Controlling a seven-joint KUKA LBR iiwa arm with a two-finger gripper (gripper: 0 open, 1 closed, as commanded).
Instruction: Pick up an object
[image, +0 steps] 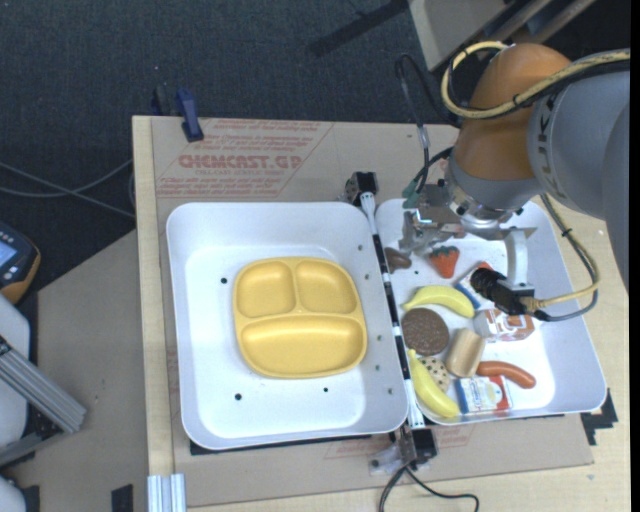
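My gripper (422, 240) hangs low over the back left part of the right bin (570, 385), under the grey arm with its orange band. Just in front of it lies a small red and orange piece (446, 262), and a small brown piece (398, 259) sits to its left by the bin wall. Further forward lie a yellow banana (440, 299), a round dark brown disc (425, 330), a tan roll (464, 352), a red sausage (506, 375), a second banana (432, 388) and a small printed packet (480, 396).
The left bin (190, 300) holds a yellow divided plate (298, 317). A ridge (385, 290) separates the two bins. A red and white packet (505, 326) lies near the right bin's middle. Brown cardboard (240, 160) lies behind the bins.
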